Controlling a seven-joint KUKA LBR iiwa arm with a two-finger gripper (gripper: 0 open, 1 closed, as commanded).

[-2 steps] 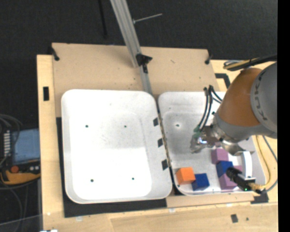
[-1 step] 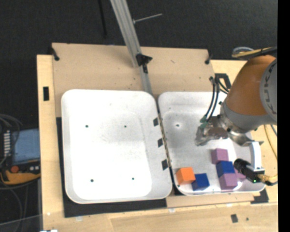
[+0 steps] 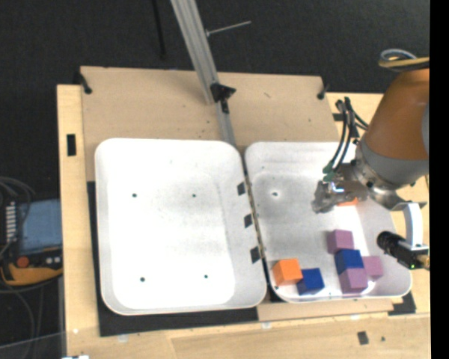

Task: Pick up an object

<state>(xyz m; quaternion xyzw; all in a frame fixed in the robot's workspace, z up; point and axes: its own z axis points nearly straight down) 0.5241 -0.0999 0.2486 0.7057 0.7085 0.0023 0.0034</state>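
From my seat I cannot tell how the jaws stand: the gripper (image 3: pixel 331 195) shows as a small grey cluster under the wrist, too blurred to read, and I see nothing between its tips. It hangs over the right bin (image 3: pixel 284 172), toward the far-right part of the floor. A sliver of orange (image 3: pixel 349 200) peeks out just beside it on the right; I cannot say whether that is a block or part of the arm.

The candidates for picking lie nearer to me, bunched along the near edge of that bin. A purple block (image 3: pixel 340 239) sits closest to the gripper, touching a blue block (image 3: pixel 349 260) on its near side. Beyond those lie another purple block (image 3: pixel 353 279) and a paler purple one (image 3: pixel 373 266). Further left, an orange block (image 3: pixel 287 271) rests against a small blue block (image 3: pixel 310 280).

I judge that the clustering will make a clean grasp awkward, since neighbours crowd each piece.

The left bin (image 3: pixel 172 223) sits alongside, the two rims touching down the middle. The arm (image 3: pixel 400 129) comes in from the right.
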